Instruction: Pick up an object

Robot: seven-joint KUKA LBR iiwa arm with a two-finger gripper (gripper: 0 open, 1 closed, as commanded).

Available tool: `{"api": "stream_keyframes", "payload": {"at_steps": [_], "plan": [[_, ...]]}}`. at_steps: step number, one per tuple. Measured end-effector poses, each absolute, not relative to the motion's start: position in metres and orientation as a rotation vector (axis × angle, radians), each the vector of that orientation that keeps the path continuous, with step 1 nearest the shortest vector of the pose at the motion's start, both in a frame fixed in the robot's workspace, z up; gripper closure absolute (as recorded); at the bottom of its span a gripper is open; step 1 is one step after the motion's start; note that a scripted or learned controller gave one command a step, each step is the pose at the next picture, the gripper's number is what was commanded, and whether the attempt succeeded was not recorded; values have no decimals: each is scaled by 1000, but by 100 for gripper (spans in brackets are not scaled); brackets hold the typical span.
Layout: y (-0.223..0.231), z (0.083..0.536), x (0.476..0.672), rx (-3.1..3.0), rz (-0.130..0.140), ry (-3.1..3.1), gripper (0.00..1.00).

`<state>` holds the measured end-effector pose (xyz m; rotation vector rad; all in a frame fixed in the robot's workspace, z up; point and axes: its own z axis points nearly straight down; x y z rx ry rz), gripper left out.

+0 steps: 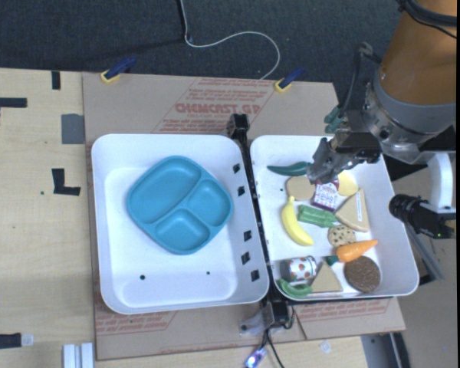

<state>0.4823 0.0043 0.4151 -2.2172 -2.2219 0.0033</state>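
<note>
A blue divided plate (179, 204) is lying in the white left bin (107, 156), while the white right bin (399, 263) is showing a yellow banana (294, 222), an orange carrot (356, 249), a dark green pepper (290, 168) and a brown round cookie (362, 274). The purple-and-white packet (326, 195) is sitting under the dark grey gripper (327, 167), and the arm's band (422, 41) is glowing orange.

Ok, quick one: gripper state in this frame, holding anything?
Gripper: cannot be told; it sits low over the right bin at the purple packet, with nothing visibly held.
</note>
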Motion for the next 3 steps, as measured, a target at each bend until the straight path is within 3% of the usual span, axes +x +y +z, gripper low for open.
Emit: {"api": "stream_keyframes", "payload": {"at_steps": [1,2,3], "plan": [[58,397,484,-2216,4,-2224,100],[152,419,488,-2210,-3,-2233,100],[148,427,487,-2214,4,-2226,100]]}}
